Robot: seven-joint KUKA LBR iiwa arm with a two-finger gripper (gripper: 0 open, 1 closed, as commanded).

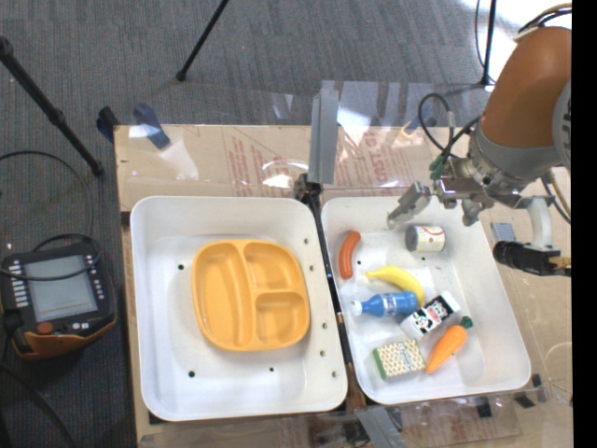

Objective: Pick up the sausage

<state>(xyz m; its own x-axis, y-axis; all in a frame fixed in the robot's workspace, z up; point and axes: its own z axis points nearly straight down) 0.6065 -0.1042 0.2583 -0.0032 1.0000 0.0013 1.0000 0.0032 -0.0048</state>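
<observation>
The sausage [348,253] is a short red-orange link lying nearly upright at the far left of the right bin [511,317], close to the wall shared with the left bin. My gripper [429,217] hangs over the back of the right bin, to the right of the sausage and well apart from it. Its two fingers are spread open with nothing between them. Just below the fingers lies a small white can [425,239] on its side.
In the right bin are a banana [396,278], a blue bottle [384,304], a black-and-white carton [429,315], a carrot [446,343] and a green box [399,358]. A yellow divided plate [250,294] sits in the left bin [149,278].
</observation>
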